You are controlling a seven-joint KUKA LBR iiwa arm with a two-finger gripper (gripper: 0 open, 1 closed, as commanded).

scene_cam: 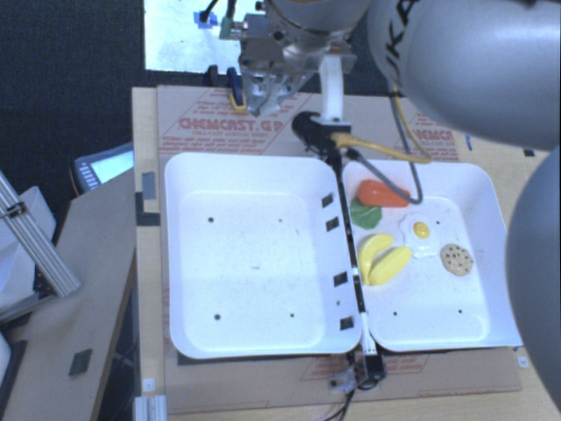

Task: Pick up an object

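Bench carries a cardboard sheet (219,125) printed "CHEMCAST" in red, with two white bins on it. Left bin (188,235) holds nothing I can see. Right bin (478,314) holds the candidate objects: a carrot (382,193) with a green top, a banana (384,260), a fried egg (421,231) and a cookie (456,259), all clustered in its far half.

The gripper (261,95) hangs above the cardboard past the left bin's far edge, well apart from every object. Nothing sits between its fingers; how wide they stand I cannot tell.

Risks, as judged: the objects lie close together, so a descent could nudge neighbours; egg and cookie look flat and could slip.

"KUKA" lettering partly shows on the arm (456,42).
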